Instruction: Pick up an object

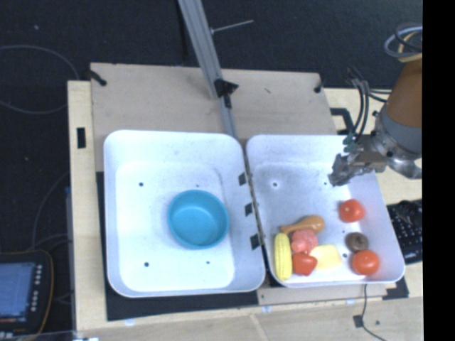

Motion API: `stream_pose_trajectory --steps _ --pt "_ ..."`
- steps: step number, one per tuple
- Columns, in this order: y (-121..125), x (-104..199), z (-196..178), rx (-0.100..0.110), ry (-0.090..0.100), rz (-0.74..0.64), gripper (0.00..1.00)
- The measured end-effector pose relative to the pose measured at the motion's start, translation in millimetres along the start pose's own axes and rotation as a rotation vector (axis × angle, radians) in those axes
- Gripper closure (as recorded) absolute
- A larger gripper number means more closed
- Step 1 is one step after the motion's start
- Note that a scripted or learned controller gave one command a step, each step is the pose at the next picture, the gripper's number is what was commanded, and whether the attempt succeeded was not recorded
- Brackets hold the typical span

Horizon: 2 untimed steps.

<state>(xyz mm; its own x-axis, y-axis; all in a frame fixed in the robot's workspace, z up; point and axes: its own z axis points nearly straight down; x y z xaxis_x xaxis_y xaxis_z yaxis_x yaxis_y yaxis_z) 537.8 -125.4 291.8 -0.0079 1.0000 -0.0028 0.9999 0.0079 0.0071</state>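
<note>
Arm (402, 112) reaching in frm right, tool (341, 170) low over right bin (284, 155).

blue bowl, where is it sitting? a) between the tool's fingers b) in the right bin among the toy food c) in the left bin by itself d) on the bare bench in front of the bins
c: the blue bowl rests on the floor of the left bin, with nothing else in that bin, while the toy food lies in the right bin.
</note>
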Motion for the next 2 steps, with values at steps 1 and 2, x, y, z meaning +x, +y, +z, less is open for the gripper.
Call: stream_pose_trajectory --steps 1,2 --pt "5 49 16 0.008 0.003 0.001 1.00" --pt "10 102 28 0.011 0.004 0.000 1.00"
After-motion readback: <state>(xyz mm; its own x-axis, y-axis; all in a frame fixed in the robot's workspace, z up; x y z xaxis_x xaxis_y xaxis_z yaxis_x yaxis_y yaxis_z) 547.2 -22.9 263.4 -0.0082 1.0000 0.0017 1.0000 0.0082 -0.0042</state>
